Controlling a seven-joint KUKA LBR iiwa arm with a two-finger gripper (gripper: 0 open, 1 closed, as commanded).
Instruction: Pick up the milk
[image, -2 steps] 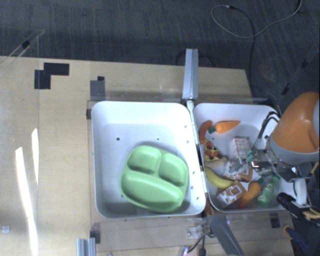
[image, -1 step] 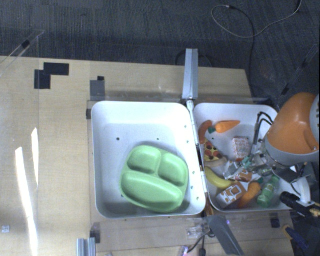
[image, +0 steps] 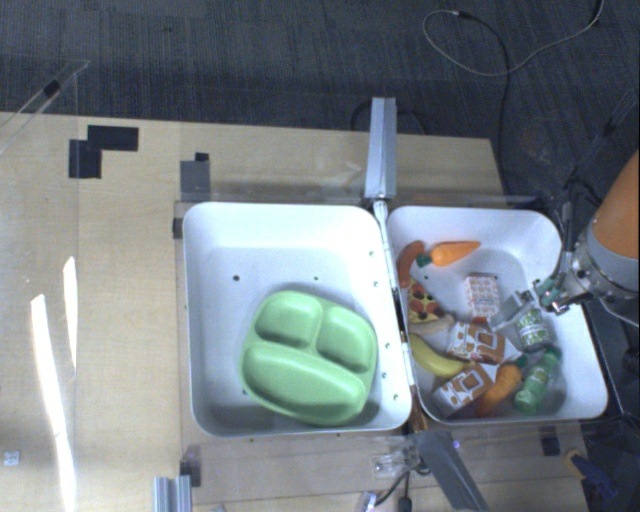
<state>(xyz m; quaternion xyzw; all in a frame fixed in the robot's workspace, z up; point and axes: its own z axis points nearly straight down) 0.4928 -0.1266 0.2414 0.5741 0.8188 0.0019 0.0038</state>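
The right bin (image: 520, 222) holds a heap of toy food. A small white carton with a red pattern (image: 483, 292), which looks like the milk, lies flat near the bin's middle. My gripper (image: 540, 298) hangs low at the bin's right side, about a hand's width right of that carton. It is just above a grey-green bottle (image: 531, 330). Nothing is visibly held in it.
Two orange-and-white cartons (image: 475, 343) (image: 463, 388), a banana (image: 437, 356), two carrots (image: 452, 253) (image: 501, 388), a pizza slice (image: 422, 300) and a green bottle (image: 537, 385) crowd the right bin. A green divided plate (image: 310, 355) lies in the left bin (image: 220, 260).
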